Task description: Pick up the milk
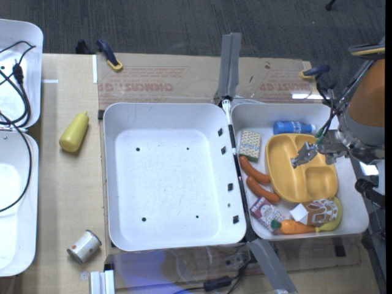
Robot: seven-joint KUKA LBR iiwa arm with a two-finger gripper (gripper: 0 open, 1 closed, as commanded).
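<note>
The milk (pixel 322 211) looks like a small brown-and-white carton lying at the front right of the right bin (pixel 267 111), beside a banana (pixel 334 223). My gripper (pixel 303 157) hangs over the yellow divided plate (pixel 288 176) in that bin, up and to the left of the carton and well apart from it. I see nothing held in it.
Around the plate lie a blue bottle (pixel 294 127), a green-white box (pixel 249 144), two sausages (pixel 254 170), a carrot (pixel 294 227) and a red-white packet (pixel 264 212). The left bin (pixel 119 164) adjoins. A yellow bottle (pixel 74 132) and a can (pixel 84 245) lie on the bench.
</note>
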